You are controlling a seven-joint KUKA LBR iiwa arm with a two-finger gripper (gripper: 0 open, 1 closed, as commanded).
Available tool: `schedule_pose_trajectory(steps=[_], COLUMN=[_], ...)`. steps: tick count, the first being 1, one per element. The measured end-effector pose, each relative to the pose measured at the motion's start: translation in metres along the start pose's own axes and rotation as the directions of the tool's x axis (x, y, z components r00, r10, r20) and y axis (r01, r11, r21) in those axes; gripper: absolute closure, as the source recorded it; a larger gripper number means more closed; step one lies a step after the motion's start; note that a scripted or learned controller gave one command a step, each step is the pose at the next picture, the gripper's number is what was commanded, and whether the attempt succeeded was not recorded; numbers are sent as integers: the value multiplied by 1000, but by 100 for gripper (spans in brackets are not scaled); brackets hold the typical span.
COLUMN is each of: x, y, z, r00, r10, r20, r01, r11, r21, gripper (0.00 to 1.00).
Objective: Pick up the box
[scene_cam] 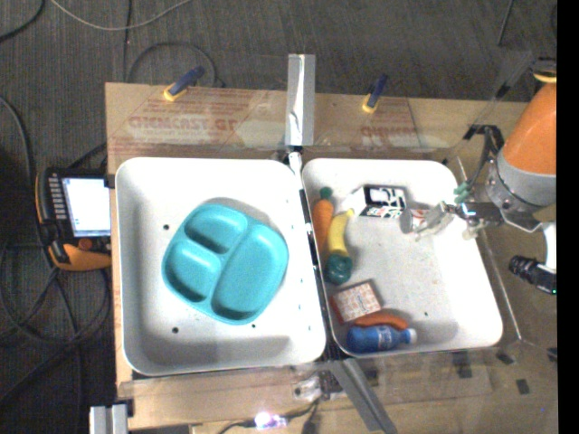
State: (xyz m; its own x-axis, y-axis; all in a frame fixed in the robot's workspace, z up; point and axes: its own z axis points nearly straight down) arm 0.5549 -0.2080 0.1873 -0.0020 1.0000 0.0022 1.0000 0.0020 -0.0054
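Box (383, 201) lies flat at the right bin's (470, 328) far edge, just left of the gripper (432, 221). Whether the gripper is wide or narrow cannot be told.

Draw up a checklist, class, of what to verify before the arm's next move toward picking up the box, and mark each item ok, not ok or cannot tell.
1. Box located: ok. The box lies flat in the right bin, near its front.
2. Box free on top: ok. Nothing covers it.
3. Room around box: not ok. An orange carrot-like item and a blue bottle crowd its front edge.
4. Gripper over box: not ok. The gripper hovers farther back, near a black-and-white card.
5. Gripper holding nothing: cannot tell, too blurred.
6. Left bin irrelevant: ok. It holds a teal divided tray.
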Motion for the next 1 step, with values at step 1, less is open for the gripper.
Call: schedule_pose_trajectory(steps=[1], x=[51], y=[-37], z=[20], r00=[990], r10=[141], r20=[0], r01=[-141], r11=[990], r21=[1], gripper=[0])
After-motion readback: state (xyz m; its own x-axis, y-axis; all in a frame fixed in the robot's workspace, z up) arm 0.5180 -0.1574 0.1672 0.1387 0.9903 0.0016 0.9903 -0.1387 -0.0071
